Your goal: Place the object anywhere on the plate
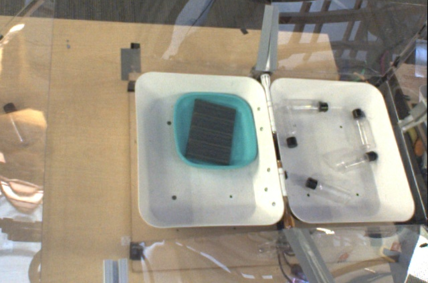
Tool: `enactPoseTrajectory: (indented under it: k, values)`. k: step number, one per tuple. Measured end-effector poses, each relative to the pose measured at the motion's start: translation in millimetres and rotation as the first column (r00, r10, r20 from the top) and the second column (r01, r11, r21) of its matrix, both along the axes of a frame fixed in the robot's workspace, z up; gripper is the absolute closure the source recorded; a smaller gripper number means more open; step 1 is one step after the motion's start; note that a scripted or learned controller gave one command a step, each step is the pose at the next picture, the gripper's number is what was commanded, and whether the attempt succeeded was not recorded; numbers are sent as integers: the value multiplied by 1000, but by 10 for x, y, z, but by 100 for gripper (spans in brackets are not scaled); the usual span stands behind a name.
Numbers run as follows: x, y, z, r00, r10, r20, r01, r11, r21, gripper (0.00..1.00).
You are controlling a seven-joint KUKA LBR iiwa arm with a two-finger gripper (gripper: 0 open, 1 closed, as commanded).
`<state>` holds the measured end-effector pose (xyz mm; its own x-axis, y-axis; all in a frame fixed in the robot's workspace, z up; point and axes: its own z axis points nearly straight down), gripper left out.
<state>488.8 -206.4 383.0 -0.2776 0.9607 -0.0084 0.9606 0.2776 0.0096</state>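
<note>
Bin, left (pixel 200 205): white, it bears the teal plate (pixel 180 134) in its upper middle.
Block (pixel 211 132): dark, ribbed, flat on the plate, inside the rim; placing looks done.
Care: any retreat goes straight up, so the block is not dragged.
Bin, right (pixel 374 205): scattered clear tubes (pixel 361 131), black caps.

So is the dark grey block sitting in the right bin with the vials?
No, the dark grey block lies on the teal plate in the left bin.
</note>
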Motion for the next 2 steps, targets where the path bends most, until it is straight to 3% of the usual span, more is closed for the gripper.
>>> enactPoseTrajectory:
  k: [1,2]
  values:
    - [1,6,553,960,280,1,-280,960,-4,0]
    - [1,6,547,762,647,-5,-647,762,-7,0]
